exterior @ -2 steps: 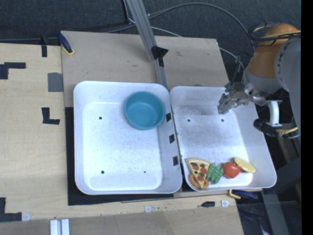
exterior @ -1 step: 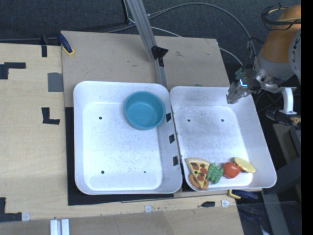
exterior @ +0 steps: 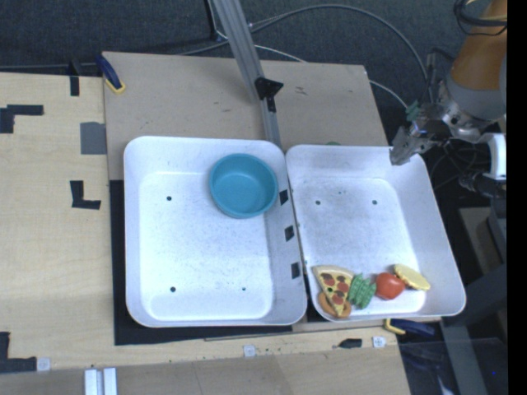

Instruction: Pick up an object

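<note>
Gripper (exterior: 403,148) hangs at right bin's (exterior: 428,189) far right corner, well apart from any object; can't tell its state. Pizza (exterior: 332,290), greens (exterior: 361,290), tomato (exterior: 389,285) sit clustered along near wall. Bowl (exterior: 242,185) in left bin (exterior: 156,253).

Even, soft overhead light; the white bins (exterior: 206,303) glow brightly without harsh glare. Shadows are faint. The picture is slightly grainy, dimmer toward the upper corners.

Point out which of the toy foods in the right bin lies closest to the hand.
The yellow piece, rightmost in the row along the right bin's near edge. The hand hangs over that bin's far right corner; the tomato, green piece and pizza slice lie farther left.
</note>
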You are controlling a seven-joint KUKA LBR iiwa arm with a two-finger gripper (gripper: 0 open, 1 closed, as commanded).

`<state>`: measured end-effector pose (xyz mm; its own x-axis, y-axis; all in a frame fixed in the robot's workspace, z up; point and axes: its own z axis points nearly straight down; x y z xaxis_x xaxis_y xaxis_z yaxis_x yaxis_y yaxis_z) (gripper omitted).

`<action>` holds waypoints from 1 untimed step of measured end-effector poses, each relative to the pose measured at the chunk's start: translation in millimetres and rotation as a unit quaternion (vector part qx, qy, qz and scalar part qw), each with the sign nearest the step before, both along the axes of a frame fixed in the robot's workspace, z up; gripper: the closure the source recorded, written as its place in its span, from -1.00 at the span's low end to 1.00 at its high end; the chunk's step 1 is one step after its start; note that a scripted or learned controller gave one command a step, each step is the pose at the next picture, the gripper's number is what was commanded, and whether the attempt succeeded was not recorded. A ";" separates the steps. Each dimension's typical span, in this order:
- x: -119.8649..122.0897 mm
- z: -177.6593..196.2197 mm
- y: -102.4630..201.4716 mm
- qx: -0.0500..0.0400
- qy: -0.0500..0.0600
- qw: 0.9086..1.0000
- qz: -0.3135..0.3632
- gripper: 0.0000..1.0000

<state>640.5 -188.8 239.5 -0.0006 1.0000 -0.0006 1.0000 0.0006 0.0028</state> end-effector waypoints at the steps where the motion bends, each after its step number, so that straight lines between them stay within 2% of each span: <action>1: -3.6 8.6 50.1 0.001 0.001 1.000 0.002 1.00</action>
<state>636.9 -138.7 248.1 -0.0040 1.0000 0.0009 1.0000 0.0040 0.0010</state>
